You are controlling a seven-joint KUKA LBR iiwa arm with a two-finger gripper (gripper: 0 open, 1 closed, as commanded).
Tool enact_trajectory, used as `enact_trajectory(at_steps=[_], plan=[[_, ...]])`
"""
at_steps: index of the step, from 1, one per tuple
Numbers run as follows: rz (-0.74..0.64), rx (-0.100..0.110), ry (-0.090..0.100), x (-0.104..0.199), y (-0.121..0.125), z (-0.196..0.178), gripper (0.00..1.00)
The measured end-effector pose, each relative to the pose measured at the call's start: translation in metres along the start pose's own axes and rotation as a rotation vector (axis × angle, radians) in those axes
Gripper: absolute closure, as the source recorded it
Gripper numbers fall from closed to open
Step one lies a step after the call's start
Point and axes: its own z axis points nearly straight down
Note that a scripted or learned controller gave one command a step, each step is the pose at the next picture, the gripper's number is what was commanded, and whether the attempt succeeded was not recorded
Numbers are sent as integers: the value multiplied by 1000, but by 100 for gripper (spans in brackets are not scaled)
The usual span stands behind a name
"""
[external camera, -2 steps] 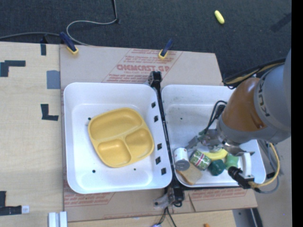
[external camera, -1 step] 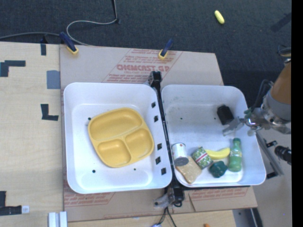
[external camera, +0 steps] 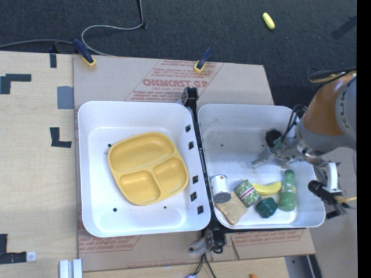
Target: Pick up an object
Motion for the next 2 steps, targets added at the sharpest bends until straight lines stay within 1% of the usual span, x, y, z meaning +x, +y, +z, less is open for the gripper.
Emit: enact_trajectory(at_steps=[1, 2], plan=[[-2, 1, 5, -8, 47, 0, 0], [-2, 2, 5, -8, 75, 0, 0]])
